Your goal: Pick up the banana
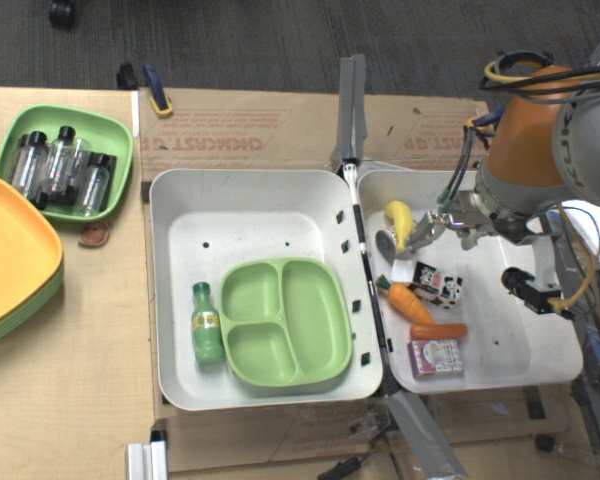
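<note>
flat red packet (436, 357) lies nearest — curved yellow banana (399, 222) beside the metal pincer (427, 230), grip unclear.

Bright, even overhead light; soft shadows inside the white bins (170, 268); picture slightly soft throughout

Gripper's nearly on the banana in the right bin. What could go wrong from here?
1. The banana lies close to the right bin's left wall, so the gripper may hit the wall or pinch only the fruit's edge.
2. A grey spoon-like item touches the banana and could get caught or dragged.
3. The cow-print carton and carrot sit just below; a low sweep might knock them.
</note>
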### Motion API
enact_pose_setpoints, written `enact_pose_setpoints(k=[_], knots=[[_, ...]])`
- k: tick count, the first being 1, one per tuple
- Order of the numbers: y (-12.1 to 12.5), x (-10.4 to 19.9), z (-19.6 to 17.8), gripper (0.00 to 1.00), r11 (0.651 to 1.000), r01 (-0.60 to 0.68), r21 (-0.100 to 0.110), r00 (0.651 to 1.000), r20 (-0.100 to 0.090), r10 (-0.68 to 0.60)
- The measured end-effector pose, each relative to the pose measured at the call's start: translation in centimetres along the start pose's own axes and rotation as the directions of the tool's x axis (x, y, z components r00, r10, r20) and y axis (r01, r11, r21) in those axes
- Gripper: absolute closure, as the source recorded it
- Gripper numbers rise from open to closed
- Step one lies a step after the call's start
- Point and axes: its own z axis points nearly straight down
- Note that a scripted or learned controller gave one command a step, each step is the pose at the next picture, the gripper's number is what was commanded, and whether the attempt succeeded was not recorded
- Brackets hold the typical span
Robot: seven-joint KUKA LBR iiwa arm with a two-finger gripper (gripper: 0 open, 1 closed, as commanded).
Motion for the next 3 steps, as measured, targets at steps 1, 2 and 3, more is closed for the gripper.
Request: enact_pose_setpoints(k=[1, 2, 3], knots=[[4.6, -1.1, 4.7, 0.00, 0.998, 0.057, 0.004, 0.998, 0.000, -0.057], [4.6, -1.2, 3.8, 1.00, 0.998, 0.055, 0.003, 0.998, 0.001, -0.055], [0.6, -8.0, 1.1, 1.00, 0.998, -0.064, 0.002, 0.998, 0.000, 0.064]])
